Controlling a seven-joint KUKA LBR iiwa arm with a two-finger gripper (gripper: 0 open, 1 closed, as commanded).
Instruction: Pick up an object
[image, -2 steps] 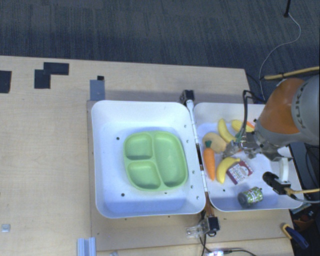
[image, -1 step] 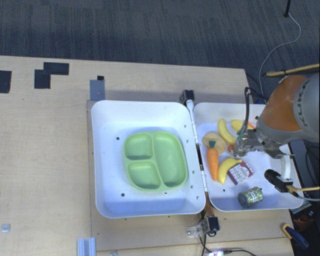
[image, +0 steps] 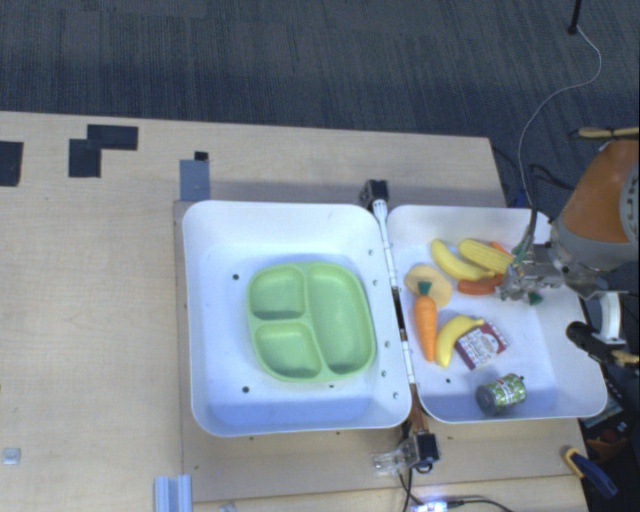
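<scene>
Right bin (image: 570, 385): arm (image: 600, 215) low over corn (image: 484, 256), bananas (image: 452, 260).

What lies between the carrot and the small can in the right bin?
In the camera view, a banana and a red packet lie between the carrot and the can.

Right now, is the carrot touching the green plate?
Apart. The camera view shows the carrot in the right bin, the green plate in the left bin.
</scene>
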